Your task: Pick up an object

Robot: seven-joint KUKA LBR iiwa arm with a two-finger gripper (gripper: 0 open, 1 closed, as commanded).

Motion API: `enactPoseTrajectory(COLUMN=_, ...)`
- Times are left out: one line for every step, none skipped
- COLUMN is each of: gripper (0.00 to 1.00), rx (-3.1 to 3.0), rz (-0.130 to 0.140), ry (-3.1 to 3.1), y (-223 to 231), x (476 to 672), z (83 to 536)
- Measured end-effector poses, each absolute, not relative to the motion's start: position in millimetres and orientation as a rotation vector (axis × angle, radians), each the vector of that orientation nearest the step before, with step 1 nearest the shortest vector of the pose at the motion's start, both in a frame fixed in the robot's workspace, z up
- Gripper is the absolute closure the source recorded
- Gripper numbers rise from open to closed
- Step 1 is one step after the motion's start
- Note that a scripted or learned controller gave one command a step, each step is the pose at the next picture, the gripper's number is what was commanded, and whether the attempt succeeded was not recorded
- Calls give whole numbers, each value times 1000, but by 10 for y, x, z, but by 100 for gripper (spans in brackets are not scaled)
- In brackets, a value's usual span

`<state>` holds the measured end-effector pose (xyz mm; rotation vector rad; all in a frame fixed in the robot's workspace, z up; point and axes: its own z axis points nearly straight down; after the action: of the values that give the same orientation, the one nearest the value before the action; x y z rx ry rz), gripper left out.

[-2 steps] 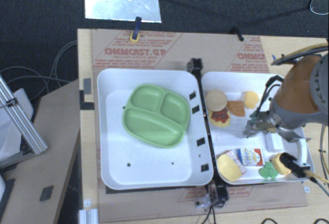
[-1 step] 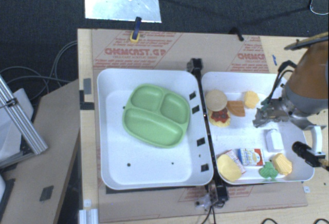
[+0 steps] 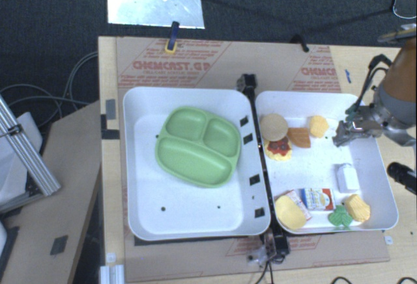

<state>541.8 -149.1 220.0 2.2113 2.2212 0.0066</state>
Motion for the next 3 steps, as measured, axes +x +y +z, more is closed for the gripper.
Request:
enactPoseTrajectory(gripper=100, rx=2215, rz=3, ry=2225, y=-1490, x=5428, z=2245)
enactPoseTrajectory(gripper=100, rx=2211, rz=3, ry=2233, y=-863, x=5361, z=2229)
enactPoseTrajectory(gripper=100, rx=2211, rz=3, ry=2232, y=-362, x=5351, z=2218)
